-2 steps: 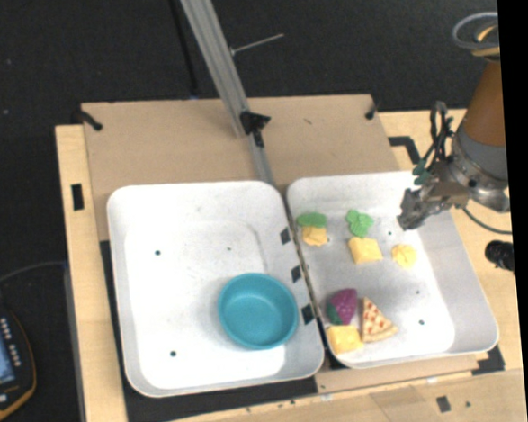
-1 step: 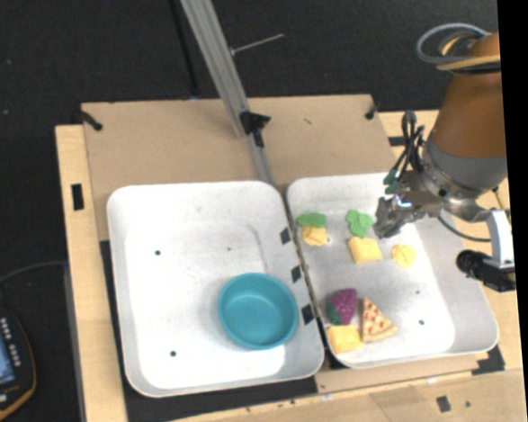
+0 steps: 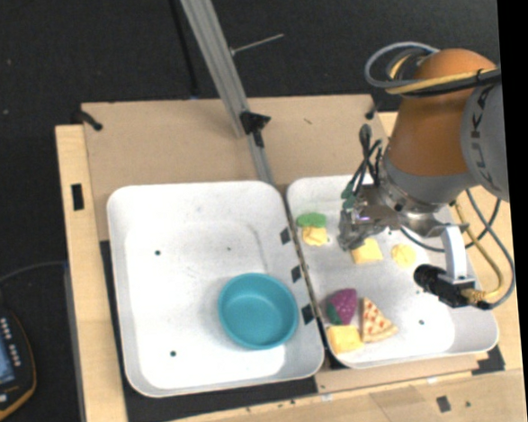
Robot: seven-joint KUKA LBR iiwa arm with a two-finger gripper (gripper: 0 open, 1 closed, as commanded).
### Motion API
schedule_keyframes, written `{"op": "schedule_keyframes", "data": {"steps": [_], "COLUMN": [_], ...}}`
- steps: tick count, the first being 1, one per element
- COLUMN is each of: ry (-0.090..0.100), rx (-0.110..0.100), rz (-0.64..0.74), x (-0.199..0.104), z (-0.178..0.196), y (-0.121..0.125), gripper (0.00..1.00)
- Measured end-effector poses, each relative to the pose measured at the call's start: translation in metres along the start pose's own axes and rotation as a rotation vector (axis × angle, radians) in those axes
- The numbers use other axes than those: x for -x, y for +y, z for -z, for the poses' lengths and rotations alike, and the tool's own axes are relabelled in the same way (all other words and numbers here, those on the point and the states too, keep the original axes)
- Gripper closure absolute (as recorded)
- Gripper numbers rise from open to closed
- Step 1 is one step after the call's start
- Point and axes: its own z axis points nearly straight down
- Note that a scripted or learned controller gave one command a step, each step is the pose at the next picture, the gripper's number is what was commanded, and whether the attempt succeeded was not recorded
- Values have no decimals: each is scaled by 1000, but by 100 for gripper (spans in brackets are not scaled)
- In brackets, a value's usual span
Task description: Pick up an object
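Arm's bulk hides part of the right bin [image 3: 462, 340]; gripper [image 3: 356, 237] sits low by a yellow block [image 3: 368, 253], can't tell its state.

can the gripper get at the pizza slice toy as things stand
Probably yes. The pizza slice toy lies flat in the right bin, open from above, and the gripper hangs in that same bin. A purple toy and a yellow block crowd its left side.
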Motion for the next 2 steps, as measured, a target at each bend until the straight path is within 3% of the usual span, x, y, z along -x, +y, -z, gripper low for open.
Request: {"op": "schedule_keyframes", "data": {"steps": [2], "ry": [0], "rx": [0], "rz": [-4], "x": [-100], "z": [-24], "y": [-12], "gripper": [100]}}
